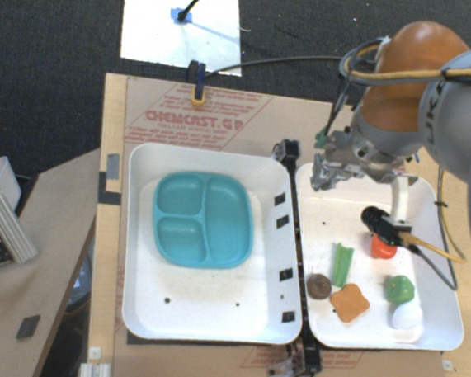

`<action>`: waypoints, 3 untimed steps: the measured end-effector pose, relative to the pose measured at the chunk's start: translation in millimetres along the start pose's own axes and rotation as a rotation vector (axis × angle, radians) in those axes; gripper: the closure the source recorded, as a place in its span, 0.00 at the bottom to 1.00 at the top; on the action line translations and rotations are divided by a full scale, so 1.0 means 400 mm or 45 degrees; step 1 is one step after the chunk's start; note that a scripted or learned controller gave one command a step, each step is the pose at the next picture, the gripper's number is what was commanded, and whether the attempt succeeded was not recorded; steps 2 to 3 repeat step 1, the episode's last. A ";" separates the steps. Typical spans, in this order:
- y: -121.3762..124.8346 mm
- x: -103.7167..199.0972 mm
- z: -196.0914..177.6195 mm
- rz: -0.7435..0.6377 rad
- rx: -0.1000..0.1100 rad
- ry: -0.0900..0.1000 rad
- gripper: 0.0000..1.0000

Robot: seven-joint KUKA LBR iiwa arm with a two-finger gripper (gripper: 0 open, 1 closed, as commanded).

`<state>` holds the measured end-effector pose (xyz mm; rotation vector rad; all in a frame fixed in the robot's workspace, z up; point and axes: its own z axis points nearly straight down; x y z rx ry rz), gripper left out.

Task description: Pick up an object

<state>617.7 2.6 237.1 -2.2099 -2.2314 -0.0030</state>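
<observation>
Across the middle of the frame, the bench [226, 116], topped with printed cardboard, carrying two shallow white bins side by side. From the upper right, the grey arm [467, 106] with its orange band [412, 72], reaching down and leftward. In the left bin [142, 299], a teal divided plate [203, 220], lying flat at its centre. Over the upper left corner of the right bin [340, 223], close to the wall between the bins, the gripper [326, 177], pointing down; cannot tell how wide it stands, and nothing seen in its grasp. Lower in the frame and well apart from the gripper, a loose cluster of small things in the right bin's lower half: an orange piece [350, 302] near the bottom edge, a green stick [342, 264] just above it, a green round thing [399, 287] to the right with a white thing [406, 316] just below it, a red thing [383, 248] higher up, nearest the gripper yet apart from it, and a brown disc [319, 286] beside the dividing wall.
</observation>
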 end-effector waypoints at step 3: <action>-0.011 0.145 0.032 -0.001 0.001 0.000 1.00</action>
